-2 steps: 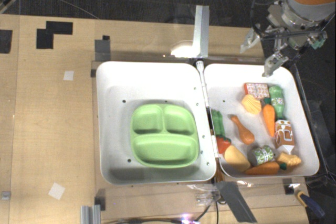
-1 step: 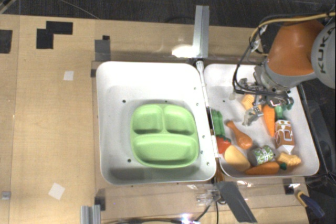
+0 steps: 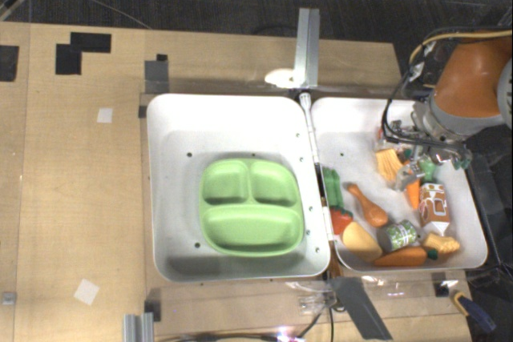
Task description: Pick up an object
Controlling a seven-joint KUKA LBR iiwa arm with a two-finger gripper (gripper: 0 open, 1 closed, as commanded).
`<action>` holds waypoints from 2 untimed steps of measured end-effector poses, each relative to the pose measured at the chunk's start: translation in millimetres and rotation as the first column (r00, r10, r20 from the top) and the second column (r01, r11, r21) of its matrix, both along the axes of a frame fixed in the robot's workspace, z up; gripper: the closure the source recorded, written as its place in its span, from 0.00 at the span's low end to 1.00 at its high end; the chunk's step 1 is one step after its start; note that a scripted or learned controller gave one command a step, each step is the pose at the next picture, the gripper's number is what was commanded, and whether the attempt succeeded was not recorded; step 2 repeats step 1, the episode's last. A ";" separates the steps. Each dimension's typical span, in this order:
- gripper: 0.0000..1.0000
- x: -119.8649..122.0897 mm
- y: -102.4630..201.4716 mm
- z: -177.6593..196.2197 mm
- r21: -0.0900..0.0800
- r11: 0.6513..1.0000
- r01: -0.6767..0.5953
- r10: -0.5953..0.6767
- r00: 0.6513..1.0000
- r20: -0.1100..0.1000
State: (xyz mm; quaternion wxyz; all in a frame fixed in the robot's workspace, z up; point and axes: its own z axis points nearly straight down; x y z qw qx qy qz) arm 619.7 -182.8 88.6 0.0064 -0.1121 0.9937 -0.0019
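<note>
The right bin point(image 3: 353, 128) holds a heap of toy food along its near and right sides: an orange drumstick point(image 3: 367, 204), a yellow piece point(image 3: 361, 238), a green can point(image 3: 399, 235), an orange carrot point(image 3: 401, 257), a red piece point(image 3: 341, 219), a green piece point(image 3: 331, 184), a brown-and-white packet point(image 3: 432, 203) and an orange ridged piece point(image 3: 389, 163). The arm's orange band point(image 3: 473, 80) hangs over the bin's far right corner. My gripper point(image 3: 418, 164) reaches down among the items at the right, just beside the ridged piece.
The left bin point(image 3: 172, 132) carries a green divided plate point(image 3: 252, 205). A metal post point(image 3: 307, 52) stands behind the seam between the bins. Black cables point(image 3: 393, 112) loop beside the wrist. Wooden bench lies to the left.
</note>
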 end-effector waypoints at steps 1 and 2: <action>0.00 -41.3 40.5 1.3 0.003 0.994 0.111 -0.111 0.994 0.002; 0.00 -41.3 40.5 1.3 0.003 0.994 0.111 -0.111 0.994 0.002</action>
